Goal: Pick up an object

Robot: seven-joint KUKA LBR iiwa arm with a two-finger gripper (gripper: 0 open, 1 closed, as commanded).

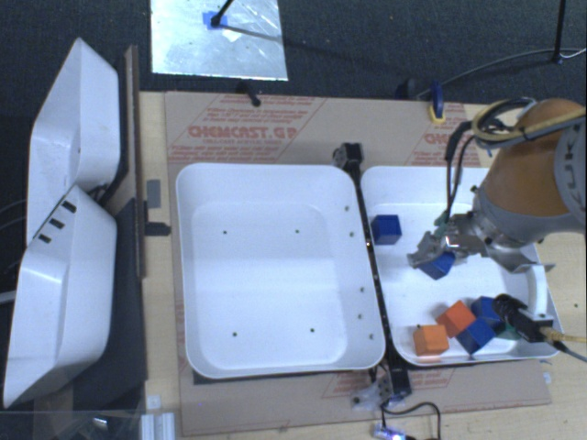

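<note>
Reaching into right bin (404, 356) | end effector (437, 253) low over blue block (439, 265), you cannot tell its state | block rests on bin floor | you have grasp and lift left

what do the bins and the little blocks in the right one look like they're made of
Bins: probably moulded plastic, smooth glossy white, with rounded corners and a soft sheen.
Blue block and orange block: matte, solid-coloured cubes with slightly soft edges, likely foam or painted wood; the look leaves it open.
Gripper: dull grey, seemingly metal.
</note>
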